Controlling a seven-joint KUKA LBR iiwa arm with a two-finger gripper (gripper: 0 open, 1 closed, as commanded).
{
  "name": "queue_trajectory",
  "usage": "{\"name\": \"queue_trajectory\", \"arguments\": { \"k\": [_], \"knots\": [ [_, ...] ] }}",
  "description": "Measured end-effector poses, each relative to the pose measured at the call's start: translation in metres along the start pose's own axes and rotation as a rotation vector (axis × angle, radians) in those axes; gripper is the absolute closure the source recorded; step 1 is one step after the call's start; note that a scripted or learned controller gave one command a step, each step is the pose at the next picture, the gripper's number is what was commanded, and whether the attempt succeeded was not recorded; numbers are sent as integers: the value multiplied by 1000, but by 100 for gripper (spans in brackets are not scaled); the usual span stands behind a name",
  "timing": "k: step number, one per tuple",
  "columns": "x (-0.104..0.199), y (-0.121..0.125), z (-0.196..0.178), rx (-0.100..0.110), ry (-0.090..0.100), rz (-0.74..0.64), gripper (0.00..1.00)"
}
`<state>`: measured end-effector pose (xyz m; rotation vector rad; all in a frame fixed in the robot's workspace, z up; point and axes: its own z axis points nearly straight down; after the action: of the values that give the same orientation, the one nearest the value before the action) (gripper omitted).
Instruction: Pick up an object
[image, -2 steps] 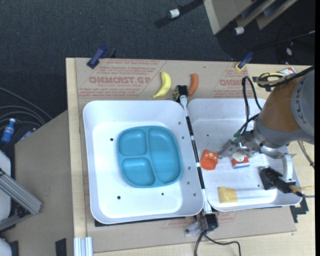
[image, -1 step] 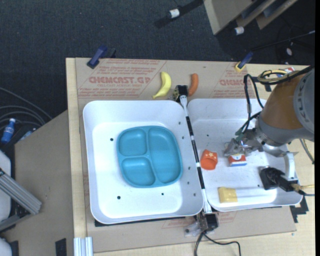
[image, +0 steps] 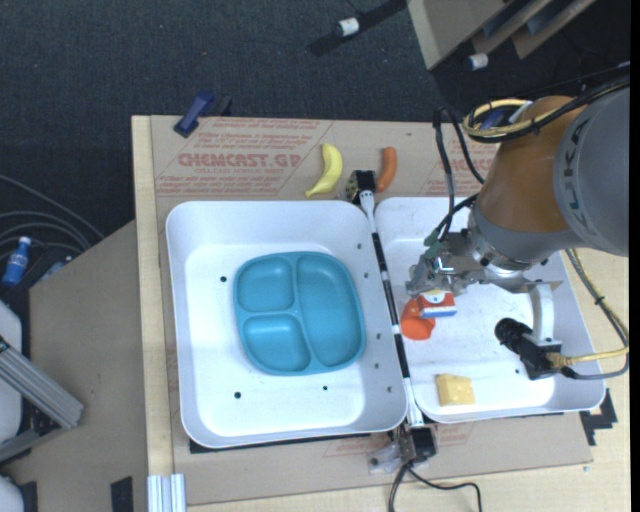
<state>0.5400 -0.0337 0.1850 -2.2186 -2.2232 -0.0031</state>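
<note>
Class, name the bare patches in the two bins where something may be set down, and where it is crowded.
Left bin: bare floor round the blue divided plate, widest along the left and front walls. Right bin: crowded; the hand hangs by an orange object, a yellow block near its front wall.

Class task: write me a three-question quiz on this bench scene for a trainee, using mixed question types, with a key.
1. True or false: the blue divided plate lies in the view's left bin.
2. Fill in: the banana lies ___ the left bin, on the bench.
3. Which lies nearest the gripper? A) orange object B) yellow block C) banana

Key: 1 true; 2 outside; 3 A.
</note>
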Motion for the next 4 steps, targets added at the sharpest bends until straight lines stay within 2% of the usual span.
{"name": "queue_trajectory", "arguments": {
  "k": [1,2,3,4],
  "knots": [
    [78,-35,-45,2,-1,1,100],
    [37,4,-73,0,-3,2,100],
    [30,-61,-85,4,-1,3,100],
    [25,-61,-80,5,-1,4,100]
  ]
}}
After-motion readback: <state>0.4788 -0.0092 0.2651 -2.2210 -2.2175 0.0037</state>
